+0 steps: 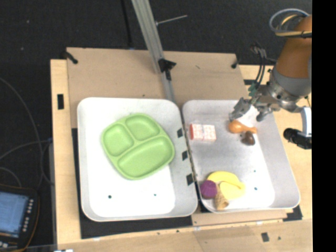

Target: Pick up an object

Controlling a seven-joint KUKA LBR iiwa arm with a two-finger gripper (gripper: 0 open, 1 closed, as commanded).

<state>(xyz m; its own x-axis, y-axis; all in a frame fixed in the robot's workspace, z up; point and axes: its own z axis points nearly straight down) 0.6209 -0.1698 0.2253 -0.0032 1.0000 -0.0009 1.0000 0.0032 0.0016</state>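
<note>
In the right bin point(273, 156), my gripper point(250, 113) hangs at the far right, open, with nothing between its fingers. Just below it lies a small orange object point(238, 125), and a brown object point(248, 138) touches that one's lower right side. A pink and white box point(202, 133) rests near the bin's left wall. At the front of the bin a yellow piece point(227, 182), a purple ball point(208, 189) and a tan piece point(220, 201) lie bunched together.
The left bin point(94, 193) holds a green divided plate point(137, 146). A metal pole point(149, 30) rises behind the bins, where they meet. A black part point(296, 137) sticks out at the right bin's right rim.
</note>
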